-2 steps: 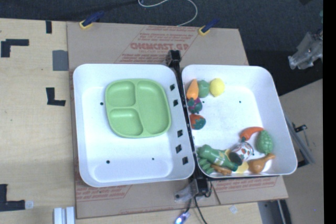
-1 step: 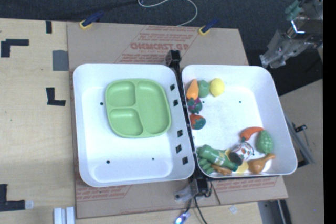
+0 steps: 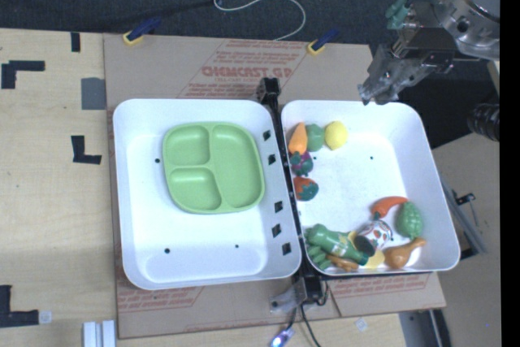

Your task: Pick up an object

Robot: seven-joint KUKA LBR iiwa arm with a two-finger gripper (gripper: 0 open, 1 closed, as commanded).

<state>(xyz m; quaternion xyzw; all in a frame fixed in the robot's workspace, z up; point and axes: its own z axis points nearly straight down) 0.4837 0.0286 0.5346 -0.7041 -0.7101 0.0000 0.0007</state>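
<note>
The right bin (image 3: 406, 175) holds toy food. A yellow lemon (image 3: 335, 135) and an orange carrot (image 3: 297, 137) lie near its far left corner, with a dark green and red piece (image 3: 302, 164) and an orange-red piece (image 3: 305, 188) below them. At the near edge are a green vegetable (image 3: 323, 239), a small white and red toy (image 3: 375, 236), a red pepper (image 3: 388, 206), a green leafy piece (image 3: 410, 219) and a tan pear-like piece (image 3: 400, 256). My gripper (image 3: 375, 89) hangs above the bin's far rim, with nothing seen in it.
The left bin (image 3: 138, 175) holds a light green divided plate (image 3: 214, 166). Both bins rest on a cardboard sheet (image 3: 236, 69) on the wooden bench. A white cable (image 3: 260, 4) loops on the dark cloth behind. Clips (image 3: 323, 40) hold the cardboard's far edge.
</note>
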